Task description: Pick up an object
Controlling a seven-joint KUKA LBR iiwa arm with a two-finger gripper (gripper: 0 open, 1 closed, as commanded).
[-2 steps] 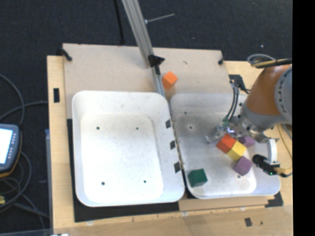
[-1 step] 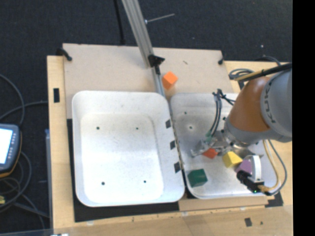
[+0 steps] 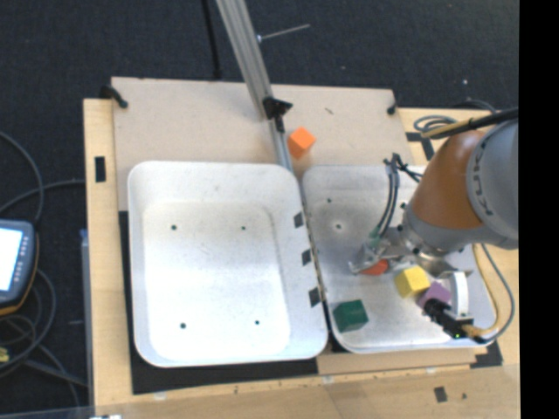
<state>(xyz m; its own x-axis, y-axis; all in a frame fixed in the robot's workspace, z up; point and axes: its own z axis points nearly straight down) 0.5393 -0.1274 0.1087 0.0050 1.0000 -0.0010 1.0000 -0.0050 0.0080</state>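
Observation:
My gripper is low in the right bin, near its middle, at the end of the grey arm with the orange band. A small red-orange object lies right under the gripper's tip, partly hidden by it. A yellow block sits just to the gripper's right, with a purple object beside it. A green block rests near the bin's front left corner.
The left bin lies alongside the right one. An orange cube sits on the bench behind the bins, next to a slanted metal rail. Cables run along the arm at the right.

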